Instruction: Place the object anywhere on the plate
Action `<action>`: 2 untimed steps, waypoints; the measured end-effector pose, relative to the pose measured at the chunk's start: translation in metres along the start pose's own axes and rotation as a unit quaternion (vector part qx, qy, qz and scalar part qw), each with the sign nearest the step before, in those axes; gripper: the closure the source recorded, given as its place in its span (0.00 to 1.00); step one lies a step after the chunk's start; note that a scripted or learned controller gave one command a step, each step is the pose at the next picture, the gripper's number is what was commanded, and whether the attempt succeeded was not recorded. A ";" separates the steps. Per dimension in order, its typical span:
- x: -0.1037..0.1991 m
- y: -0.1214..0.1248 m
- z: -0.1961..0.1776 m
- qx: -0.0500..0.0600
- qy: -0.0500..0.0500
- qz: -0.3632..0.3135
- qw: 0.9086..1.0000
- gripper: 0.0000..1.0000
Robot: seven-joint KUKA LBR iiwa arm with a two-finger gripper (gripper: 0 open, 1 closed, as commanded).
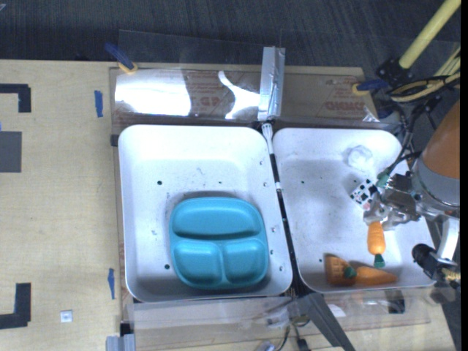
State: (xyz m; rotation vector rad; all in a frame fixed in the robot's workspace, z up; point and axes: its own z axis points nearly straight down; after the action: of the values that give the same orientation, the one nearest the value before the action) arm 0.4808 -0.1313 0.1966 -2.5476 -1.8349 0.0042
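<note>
End effector (377, 221) is hanging over the right bin (314, 196), gripping a small carrot (376, 238) between its fingers. Blue plate (218, 242) is sitting in the left bin (146, 159). Best: keep grip firm, clear the divider, release low over a compartment.

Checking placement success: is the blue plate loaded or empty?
Empty. The plate shows bare blue in all three compartments; both toy carrots are in the other bin.
</note>
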 end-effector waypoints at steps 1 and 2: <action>0.074 -0.011 -0.011 0.000 0.000 -0.034 0.999 1.00; 0.139 -0.028 0.016 0.003 -0.001 0.014 1.000 1.00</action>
State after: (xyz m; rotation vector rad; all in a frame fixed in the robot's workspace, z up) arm 0.4985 0.0088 0.1802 -2.5695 -1.7969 0.0112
